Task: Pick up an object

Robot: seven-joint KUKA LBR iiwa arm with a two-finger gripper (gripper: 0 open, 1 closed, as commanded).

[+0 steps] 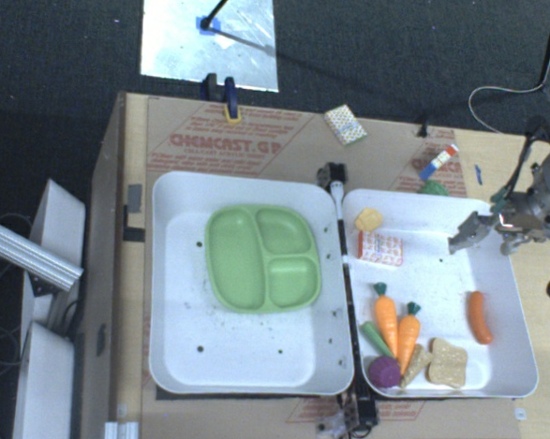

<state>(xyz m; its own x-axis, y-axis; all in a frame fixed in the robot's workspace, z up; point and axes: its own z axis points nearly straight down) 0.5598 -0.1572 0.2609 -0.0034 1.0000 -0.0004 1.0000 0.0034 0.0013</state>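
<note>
Fingers (463, 238) parted, above right bin (517, 320) edge

You view the bench (262, 133) from one fixed overhead camera, angled down toward 12 o'clock, far enough back to include both white bins (179, 254).

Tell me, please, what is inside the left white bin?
Inside the left bin lies a green divided plate with three compartments, nothing visible in them. Small dark specks dot the bin's floor. Whatever lies beneath the plate is covered.
</note>
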